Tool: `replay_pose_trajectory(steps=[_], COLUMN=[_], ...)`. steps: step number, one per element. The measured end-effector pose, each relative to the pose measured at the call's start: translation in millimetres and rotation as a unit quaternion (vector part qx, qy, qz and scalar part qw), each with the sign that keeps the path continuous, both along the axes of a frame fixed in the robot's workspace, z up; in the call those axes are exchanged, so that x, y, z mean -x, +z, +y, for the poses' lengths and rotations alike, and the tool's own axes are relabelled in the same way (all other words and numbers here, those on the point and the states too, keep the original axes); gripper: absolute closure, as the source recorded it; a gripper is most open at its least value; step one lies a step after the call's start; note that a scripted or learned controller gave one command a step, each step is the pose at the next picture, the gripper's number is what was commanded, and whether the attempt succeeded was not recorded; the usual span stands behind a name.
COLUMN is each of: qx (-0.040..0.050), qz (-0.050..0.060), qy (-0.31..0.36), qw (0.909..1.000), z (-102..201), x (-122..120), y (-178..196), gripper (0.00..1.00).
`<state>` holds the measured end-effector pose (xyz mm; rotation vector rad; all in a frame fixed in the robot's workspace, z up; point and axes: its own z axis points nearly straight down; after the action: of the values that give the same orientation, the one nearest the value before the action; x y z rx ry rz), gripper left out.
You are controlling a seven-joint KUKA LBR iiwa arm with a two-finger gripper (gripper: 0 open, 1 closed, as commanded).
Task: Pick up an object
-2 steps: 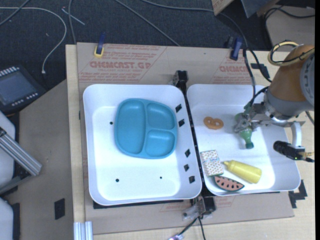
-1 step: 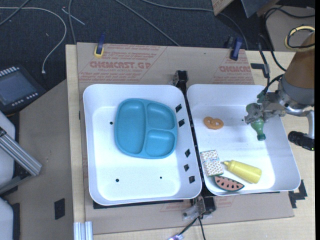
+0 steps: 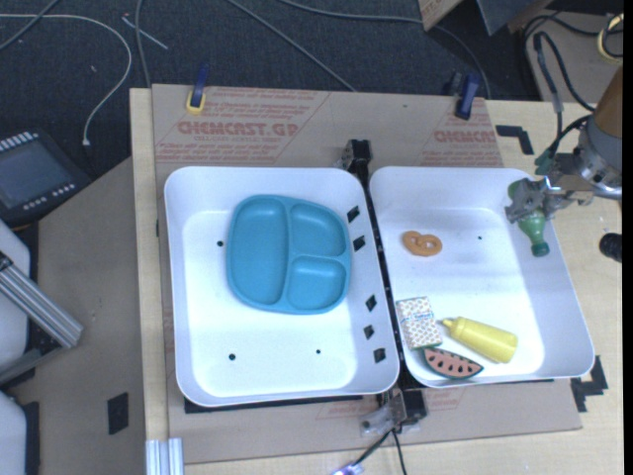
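Nearest us, along the near edge of the right bin [image 3: 554, 295], we see a watermelon slice toy [image 3: 453, 364], a yellow squeeze bottle [image 3: 483, 337] lying on its side and a small patterned packet [image 3: 418, 322] at the near left corner. In the left bin [image 3: 198, 285] a blue divided plate [image 3: 290, 253] sits toward the far side. Farther back in the right bin, a pretzel [image 3: 422, 243] lies near the left wall. At that bin's far right corner the claw [image 3: 531, 214] is clamped on a green object [image 3: 536, 234], which hangs between its fingers above the rim.
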<state>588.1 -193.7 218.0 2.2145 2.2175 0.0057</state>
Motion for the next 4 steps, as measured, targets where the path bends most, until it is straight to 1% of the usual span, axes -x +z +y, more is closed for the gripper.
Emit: replay_pose_trajectory(steps=[1, 2, 3, 4], qx=[-0.0008, -0.0031, -0.0032, -0.0031], qz=[0.002, 0.005, 0.005, 0.005], qy=[0.0, 0.002, 0.003, 0.003], qw=[1.0, 1.0, 1.0, 1.0], z=[-0.1, 60.8, 122.5, 184.5], x=[-1.1, 8.3, 9.0, 19.4], y=[32.1, 34.4, 36.3, 33.3], gripper=[1.0, 1.0, 1.0, 1.0])
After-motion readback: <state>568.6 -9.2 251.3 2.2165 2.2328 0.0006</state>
